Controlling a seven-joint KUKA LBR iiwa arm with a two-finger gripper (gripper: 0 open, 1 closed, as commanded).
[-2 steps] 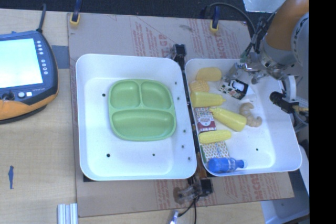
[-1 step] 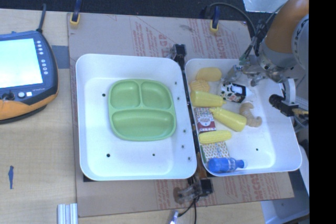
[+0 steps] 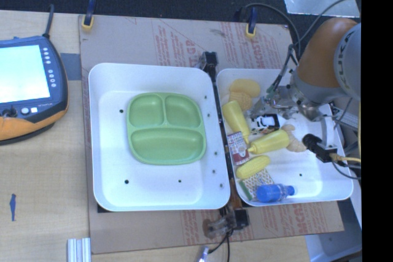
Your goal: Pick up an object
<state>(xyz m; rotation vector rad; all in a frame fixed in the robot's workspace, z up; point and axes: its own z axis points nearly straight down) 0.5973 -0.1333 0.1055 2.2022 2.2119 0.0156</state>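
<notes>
The right bin (image 3: 307, 190) holds several objects: a yellow bottle (image 3: 236, 119) lying at its left side, another yellow bottle (image 3: 268, 142) in the middle, a corn cob (image 3: 252, 166), a blue-capped small bottle (image 3: 273, 192) at the front, a pale yellow piece (image 3: 244, 89) at the back and a small red packet (image 3: 237, 146). My gripper (image 3: 270, 112) hangs low over the back middle of this bin, next to a black-and-white item (image 3: 266, 123). The grey arm with its orange band (image 3: 322, 58) comes in from the right and covers the bin's back right part.
The left bin (image 3: 107, 181) bears a green divided plate (image 3: 166, 128) in its middle. A tablet-like pendant (image 3: 27, 86) lies on the bench at the far left. Clamps (image 3: 210, 61) sit between the bins. Cables (image 3: 334, 159) trail by the right bin's right edge.
</notes>
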